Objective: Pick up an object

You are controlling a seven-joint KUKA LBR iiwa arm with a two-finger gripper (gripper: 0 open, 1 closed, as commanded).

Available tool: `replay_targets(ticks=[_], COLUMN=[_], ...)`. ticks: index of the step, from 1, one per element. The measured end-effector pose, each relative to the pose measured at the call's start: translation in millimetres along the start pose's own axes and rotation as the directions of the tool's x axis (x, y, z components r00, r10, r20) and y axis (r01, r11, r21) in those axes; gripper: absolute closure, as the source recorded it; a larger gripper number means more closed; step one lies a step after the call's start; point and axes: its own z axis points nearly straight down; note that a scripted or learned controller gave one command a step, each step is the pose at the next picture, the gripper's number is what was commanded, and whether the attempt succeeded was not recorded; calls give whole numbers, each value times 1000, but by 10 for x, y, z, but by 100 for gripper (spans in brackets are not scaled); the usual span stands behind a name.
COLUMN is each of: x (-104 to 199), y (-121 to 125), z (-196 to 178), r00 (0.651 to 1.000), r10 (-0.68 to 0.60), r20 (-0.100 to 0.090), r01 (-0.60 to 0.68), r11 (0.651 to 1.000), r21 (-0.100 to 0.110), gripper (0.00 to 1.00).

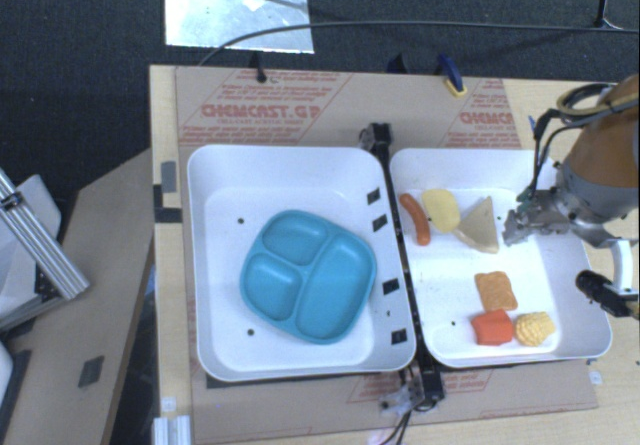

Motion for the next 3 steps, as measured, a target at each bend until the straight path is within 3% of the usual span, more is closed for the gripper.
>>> replay_targets(ticks=[1, 2, 3], x=[-38, -49, 504], y=[112, 38, 226], z=[-574, -1068, -1119], r00=[1000, 1000, 1000], r10=[-1, -1, -6], r20=[1, 0, -3], r01=[1, 1, 6], r11=[1000, 1000, 1000], r21=[-1, -1, 2], gripper=[100, 100, 100])
